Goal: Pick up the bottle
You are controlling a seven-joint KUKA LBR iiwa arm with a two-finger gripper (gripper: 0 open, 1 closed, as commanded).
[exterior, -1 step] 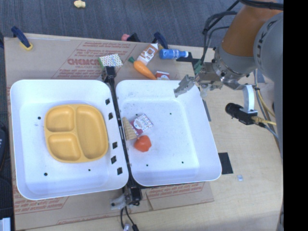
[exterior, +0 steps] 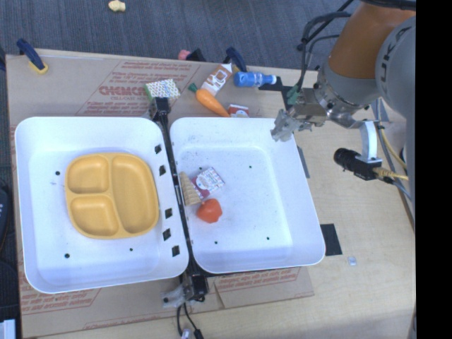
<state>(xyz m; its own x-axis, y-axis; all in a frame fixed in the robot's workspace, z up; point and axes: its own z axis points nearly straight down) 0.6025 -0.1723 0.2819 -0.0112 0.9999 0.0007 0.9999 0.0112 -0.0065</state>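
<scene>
A small blue bottle (exterior: 248, 80) with a pale cap lies on its side on the cardboard behind the right bin (exterior: 296, 217). Just left of it lies a white bottle with an orange label (exterior: 217, 80). My gripper (exterior: 283, 130) hangs over the far right corner of the right bin, below and to the right of the blue bottle and apart from it. Nothing shows in the gripper.
An orange carrot (exterior: 210, 102) and a small red-and-white packet (exterior: 239, 109) lie behind the right bin. Inside that bin are a red fruit (exterior: 208, 210), a snack packet (exterior: 209, 181) and a ridged tan piece (exterior: 188, 188). The left bin holds a yellow divided plate (exterior: 111, 193).
</scene>
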